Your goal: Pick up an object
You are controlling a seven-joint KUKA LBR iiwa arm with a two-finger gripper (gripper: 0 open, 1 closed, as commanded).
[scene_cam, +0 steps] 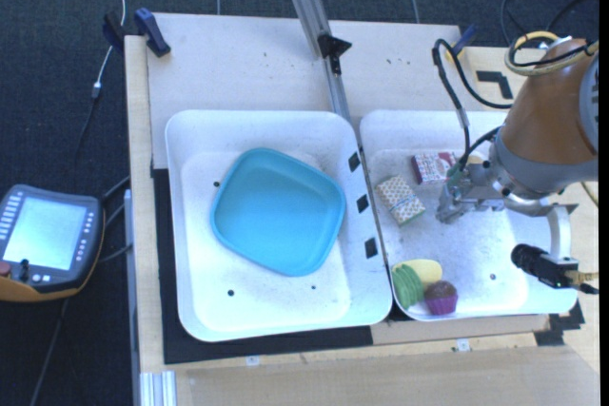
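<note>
Reaching in from your right, the grey arm's hand (455, 204) sits low in the right white bin (495, 295); you cannot tell its grip. Just beside it are a small red box (433, 167) and a patterned packet (400, 200). A blue square plate (278, 210) fills the left white bin (190, 280).

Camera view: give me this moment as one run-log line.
gripper: low in right bin, between red packet and patterned box | grasp: unconfirmed | left bin: blue plate
</note>
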